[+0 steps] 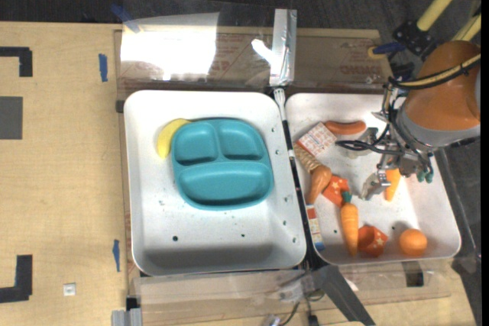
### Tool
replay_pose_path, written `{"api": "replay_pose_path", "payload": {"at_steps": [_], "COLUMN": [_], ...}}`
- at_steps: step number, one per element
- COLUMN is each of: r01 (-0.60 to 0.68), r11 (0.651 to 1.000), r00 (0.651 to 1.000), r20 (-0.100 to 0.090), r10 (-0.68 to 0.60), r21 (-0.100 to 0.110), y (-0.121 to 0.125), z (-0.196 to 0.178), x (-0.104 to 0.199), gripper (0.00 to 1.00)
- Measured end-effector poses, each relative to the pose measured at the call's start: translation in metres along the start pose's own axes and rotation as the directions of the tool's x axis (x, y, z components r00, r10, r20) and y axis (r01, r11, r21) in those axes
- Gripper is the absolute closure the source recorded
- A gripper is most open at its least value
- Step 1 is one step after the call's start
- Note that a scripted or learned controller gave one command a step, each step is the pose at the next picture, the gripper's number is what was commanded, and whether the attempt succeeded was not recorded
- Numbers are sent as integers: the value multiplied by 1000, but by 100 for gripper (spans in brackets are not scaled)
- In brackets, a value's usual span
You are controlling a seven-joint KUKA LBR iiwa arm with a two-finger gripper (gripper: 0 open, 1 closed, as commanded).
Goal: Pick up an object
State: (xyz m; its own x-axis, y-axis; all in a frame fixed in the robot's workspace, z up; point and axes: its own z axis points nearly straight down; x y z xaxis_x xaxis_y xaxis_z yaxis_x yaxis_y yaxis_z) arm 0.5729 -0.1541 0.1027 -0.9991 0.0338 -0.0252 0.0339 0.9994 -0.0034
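My claw point(380, 181) hangs low in the right bin point(443, 217), near a carrot point(349, 223). I cannot tell its state.

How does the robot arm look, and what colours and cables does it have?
The arm enters from the right, with a broad, rounded orange band above the wrist and grey below it. Thin dark and yellow cables run across the orange part. The gripper is a small grey metal assembly with dark parts.

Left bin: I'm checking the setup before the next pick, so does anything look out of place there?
A yellow banana-like piece lies partly tucked under the teal divided plate's left edge in the left bin, mostly hidden.
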Motion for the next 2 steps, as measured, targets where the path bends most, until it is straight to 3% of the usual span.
{"api": "replay_pose_path", "payload": {"at_steps": [1,2], "r01": [-9,-78], "r11": [1000,997], "r00": [1000,997], "r20": [-13,-14], "r10": [9,78], "r21": [-3,0], "y": [-14,-57], "z": [14,16], "x": [-4,-28], "gripper": [0,0]}}
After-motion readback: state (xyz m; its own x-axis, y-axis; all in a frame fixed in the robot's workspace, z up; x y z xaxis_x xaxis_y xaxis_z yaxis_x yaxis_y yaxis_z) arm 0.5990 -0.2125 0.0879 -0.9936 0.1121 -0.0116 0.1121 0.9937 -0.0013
